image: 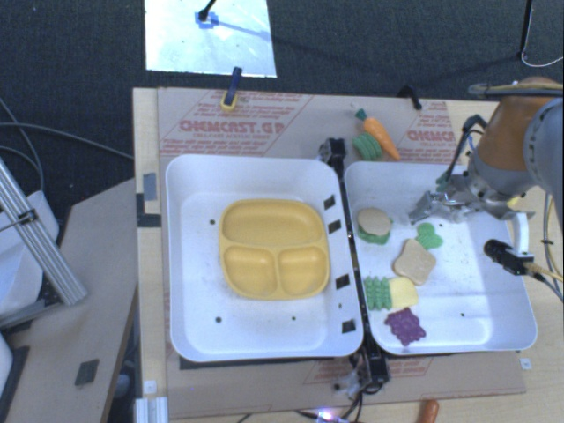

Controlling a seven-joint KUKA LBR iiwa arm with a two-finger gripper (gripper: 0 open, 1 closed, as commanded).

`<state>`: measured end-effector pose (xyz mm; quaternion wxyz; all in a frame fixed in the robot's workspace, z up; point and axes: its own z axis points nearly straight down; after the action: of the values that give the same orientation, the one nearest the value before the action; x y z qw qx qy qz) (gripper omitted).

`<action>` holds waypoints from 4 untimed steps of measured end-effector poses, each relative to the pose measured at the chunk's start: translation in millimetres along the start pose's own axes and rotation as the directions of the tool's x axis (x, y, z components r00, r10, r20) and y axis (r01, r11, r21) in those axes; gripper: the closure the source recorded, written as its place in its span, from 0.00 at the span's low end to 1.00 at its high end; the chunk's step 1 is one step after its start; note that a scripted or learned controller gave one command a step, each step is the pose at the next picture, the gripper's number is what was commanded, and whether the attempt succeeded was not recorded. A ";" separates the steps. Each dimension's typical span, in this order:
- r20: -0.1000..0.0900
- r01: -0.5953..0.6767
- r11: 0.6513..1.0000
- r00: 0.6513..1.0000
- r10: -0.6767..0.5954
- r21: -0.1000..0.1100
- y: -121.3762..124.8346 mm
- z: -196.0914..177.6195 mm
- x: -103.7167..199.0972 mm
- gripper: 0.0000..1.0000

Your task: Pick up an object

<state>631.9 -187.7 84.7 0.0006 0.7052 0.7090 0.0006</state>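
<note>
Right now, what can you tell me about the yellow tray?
The yellow tray looks like smooth plastic, with rounded corners and three hollows: one long hollow at the far side and two smaller ones at the near side. It lies flat in the middle of the left white bin, resting on the bin's floor. Nothing else touches it.
</note>
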 end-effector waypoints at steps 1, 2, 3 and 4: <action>0.001 -0.007 1.000 1.000 0.007 0.003 -41.2 0.1 -20.0 0.00; 0.001 0.000 1.000 1.000 0.000 -0.004 -9.7 -2.0 -18.2 0.00; 0.001 0.000 1.000 1.000 0.000 -0.006 -9.7 -13.1 -18.3 1.00; 0.001 0.000 1.000 1.000 0.000 -0.005 -9.9 -12.6 -18.2 0.00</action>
<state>622.1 -205.9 97.3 0.0027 0.7052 0.7090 0.0020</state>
